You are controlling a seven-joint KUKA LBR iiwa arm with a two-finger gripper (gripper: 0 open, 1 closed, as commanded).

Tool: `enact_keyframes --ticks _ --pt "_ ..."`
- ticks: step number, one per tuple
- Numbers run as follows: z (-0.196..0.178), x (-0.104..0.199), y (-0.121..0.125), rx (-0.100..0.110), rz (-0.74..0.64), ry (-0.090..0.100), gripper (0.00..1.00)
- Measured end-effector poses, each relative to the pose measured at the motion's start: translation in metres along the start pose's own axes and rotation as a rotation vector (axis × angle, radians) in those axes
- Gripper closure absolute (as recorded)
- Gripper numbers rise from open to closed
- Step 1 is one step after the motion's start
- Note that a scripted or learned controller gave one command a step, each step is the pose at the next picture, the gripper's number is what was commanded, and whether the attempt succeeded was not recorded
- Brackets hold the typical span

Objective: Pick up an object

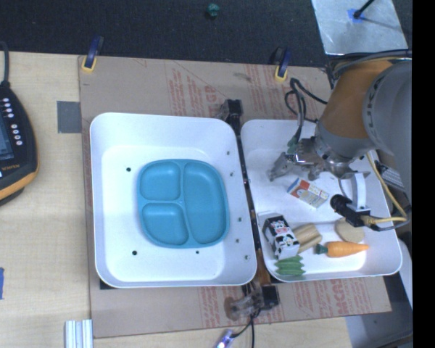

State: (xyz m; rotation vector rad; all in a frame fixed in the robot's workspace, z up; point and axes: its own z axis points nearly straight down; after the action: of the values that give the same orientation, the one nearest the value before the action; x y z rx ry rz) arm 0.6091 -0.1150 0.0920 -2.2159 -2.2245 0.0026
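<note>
Objects sit in the right bin [257, 133] beside the blue tray [183, 201]: a small carton [307, 192] just below the gripper [284, 165], whose fingers look spread and hold nothing, plus a carrot [343, 249] further down.

Faint red lettering runs along the edges of the cardboard sheet [167, 85] around the left bin [105, 194], too blurred to read, and the small red-and-white carton [309, 192] and the black-and-white printed box [279, 234] just right of that bin show markings that cannot be made out either.
</note>
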Motion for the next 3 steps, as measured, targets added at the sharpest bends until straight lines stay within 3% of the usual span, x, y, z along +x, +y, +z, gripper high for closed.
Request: enact_keyframes --ticks 1,2,3 --pt "0.000 -0.019 -0.010 0.002 0.001 0.000 0.00" --pt "0.000 -0.021 0.002 -0.002 -0.001 0.000 0.00" --pt "0.000 -0.023 -0.022 0.002 -0.001 -0.001 0.00"
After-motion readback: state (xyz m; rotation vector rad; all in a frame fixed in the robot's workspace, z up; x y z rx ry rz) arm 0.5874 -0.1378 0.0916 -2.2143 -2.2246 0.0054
